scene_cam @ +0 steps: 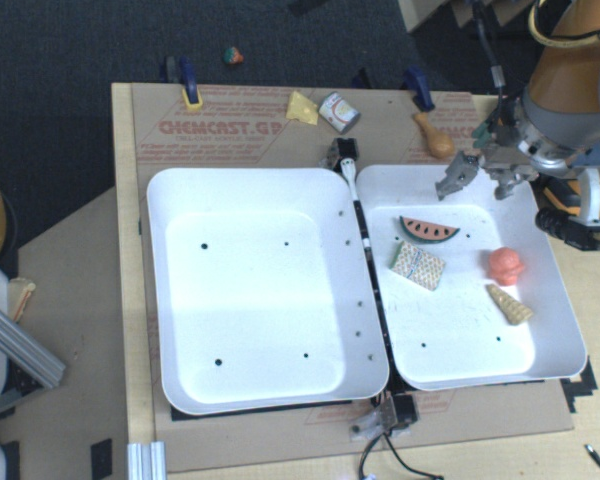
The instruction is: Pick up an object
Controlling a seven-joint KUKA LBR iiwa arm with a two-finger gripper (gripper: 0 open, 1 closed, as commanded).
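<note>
The right bin [540,353] holds several objects: a watermelon slice [428,230], a patterned green-and-white block [418,265], a pink ball [506,264] and a tan cone [509,304]. My gripper [480,182] hangs over the bin's back edge, above and behind the watermelon slice. Its two fingers are spread apart with nothing between them. The orange-banded arm reaches in from the upper right.
The left bin [180,218] sits beside the right one. Behind the bins on the cardboard lie a yellow wedge [302,109], a small white-and-grey box [339,112] and an orange-brown pear-shaped toy [435,138]. Blue clamps [189,81] hold the board's back edge.
</note>
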